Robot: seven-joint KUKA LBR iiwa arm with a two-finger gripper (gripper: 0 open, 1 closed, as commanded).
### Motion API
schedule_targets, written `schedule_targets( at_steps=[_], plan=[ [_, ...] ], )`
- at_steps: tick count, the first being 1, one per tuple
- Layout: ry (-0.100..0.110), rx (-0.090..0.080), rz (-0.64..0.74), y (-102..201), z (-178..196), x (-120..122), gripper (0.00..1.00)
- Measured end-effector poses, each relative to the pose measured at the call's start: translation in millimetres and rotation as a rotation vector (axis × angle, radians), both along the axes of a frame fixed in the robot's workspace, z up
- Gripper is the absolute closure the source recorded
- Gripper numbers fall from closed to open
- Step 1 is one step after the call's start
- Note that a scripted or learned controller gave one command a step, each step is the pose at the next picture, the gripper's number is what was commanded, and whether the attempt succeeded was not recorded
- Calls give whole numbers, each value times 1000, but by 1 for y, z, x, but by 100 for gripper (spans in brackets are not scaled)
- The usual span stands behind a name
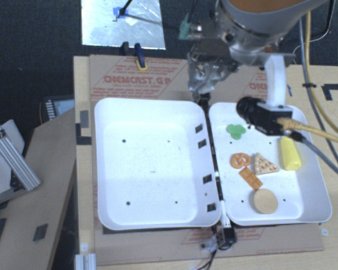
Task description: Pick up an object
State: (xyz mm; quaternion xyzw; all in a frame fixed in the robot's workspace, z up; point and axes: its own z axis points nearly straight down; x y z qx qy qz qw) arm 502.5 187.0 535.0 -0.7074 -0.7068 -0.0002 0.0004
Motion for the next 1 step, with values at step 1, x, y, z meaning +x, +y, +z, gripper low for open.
schedule_targets(
  at_steps=[1],
  plan=[
    [-3, 0, 7, 39, 0, 28, 100]
  ],
)
